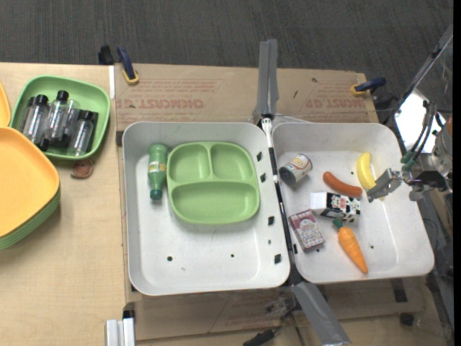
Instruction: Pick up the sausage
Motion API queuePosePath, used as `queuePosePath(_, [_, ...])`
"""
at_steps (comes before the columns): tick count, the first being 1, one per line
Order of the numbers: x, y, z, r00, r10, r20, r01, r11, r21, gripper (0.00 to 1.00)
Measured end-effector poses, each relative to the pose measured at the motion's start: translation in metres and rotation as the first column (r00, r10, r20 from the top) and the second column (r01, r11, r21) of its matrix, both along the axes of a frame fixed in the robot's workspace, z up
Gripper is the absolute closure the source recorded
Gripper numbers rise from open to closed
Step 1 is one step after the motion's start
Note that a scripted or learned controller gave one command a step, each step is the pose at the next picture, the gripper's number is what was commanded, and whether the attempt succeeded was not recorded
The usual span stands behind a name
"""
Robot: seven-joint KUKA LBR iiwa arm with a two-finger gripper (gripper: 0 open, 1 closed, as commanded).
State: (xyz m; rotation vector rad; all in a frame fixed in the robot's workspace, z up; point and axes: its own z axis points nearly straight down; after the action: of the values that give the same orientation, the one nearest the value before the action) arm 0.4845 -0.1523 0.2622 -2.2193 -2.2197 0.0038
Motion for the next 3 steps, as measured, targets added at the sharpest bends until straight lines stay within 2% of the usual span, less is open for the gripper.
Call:
queuePosePath(1, [0.069, 0.003, -0.102, 0.995, 0.104, 0.001, -0.104, 0.995, 0.0, 0.0])
queuePosePath(2, [0.069, 0.002, -0.093, 0.995, 0.1, 0.001, -0.1, 0.995, 0.0, 1.0])
queuePosePath(3, [0.154, 0.005, -0.134, 0.989, 0.149, 0.003, -0.149, 0.989, -0.002, 1.0])
